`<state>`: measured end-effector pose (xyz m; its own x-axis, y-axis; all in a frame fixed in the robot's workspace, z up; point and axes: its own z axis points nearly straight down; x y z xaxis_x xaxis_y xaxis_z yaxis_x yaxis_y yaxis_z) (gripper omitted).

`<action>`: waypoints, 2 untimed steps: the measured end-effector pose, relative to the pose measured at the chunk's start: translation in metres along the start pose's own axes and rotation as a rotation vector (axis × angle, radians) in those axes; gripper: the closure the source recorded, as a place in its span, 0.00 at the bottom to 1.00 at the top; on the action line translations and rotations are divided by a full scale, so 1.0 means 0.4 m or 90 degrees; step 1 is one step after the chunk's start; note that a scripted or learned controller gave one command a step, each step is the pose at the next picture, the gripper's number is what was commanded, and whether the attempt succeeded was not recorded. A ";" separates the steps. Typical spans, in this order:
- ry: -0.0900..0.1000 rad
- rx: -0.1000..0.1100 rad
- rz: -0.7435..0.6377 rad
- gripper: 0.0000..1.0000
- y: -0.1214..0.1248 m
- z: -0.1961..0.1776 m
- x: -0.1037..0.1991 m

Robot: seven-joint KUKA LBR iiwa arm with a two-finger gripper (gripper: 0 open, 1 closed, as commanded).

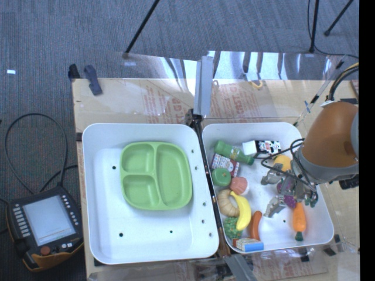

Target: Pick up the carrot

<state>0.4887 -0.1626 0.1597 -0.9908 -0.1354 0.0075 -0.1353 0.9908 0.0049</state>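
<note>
The carrot (299, 217) is orange with a green stem end pointing toward the front. It lies flat near the right wall of the right bin (321, 234). My gripper (273, 193) hangs low over the bin floor just left of the carrot. Its two metal fingers (275, 206) are spread apart, with only white floor between them. A small purple item (290, 201) sits under the wrist, between the gripper body and the carrot's top end. The orange band of the arm (331, 136) covers the bin's right rear corner.
Left of the gripper lie a banana (241, 204), a red sausage (256, 224), a peach (239, 185), a green apple (221, 176) and a green bottle (231, 151). A yellow fruit (282, 162) sits behind the gripper. The left bin (105, 239) holds a green divided plate (156, 174).
</note>
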 end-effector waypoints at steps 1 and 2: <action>-0.003 0.001 0.233 0.00 -0.043 0.165 -0.113; -0.004 0.001 -0.050 1.00 -0.121 0.181 0.030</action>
<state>0.4826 -0.2121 0.0870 -0.9771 -0.2130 0.0009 -0.2130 0.9770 0.0030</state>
